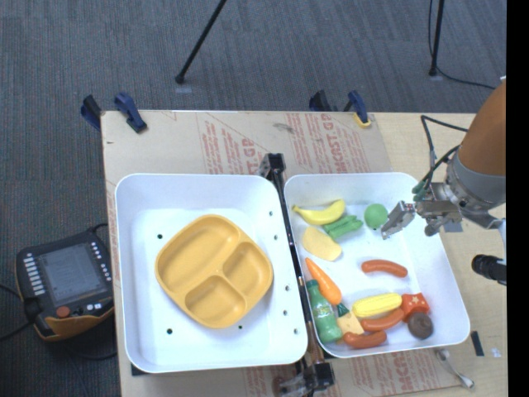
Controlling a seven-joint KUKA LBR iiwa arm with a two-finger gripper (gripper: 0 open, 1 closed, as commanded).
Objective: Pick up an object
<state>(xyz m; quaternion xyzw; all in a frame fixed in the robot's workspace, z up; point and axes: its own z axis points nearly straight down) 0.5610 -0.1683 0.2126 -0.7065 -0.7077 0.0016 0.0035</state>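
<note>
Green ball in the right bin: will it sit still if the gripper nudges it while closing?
Probably not. The green ball looks round and smooth, so it may roll off toward the banana. It looks like light toy food, easily knocked. The gripper is right beside it.

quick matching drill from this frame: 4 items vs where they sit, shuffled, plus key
Items
1. yellow tray
2. banana
3. green ball
4. brown ball

Places
A. right bin, near-right corner
B. left bin, middle
C. right bin, far side, just left of the claw
D. right bin, far-left part, above the pale yellow piece

Pairs: 1-B, 2-D, 3-C, 4-A
</note>
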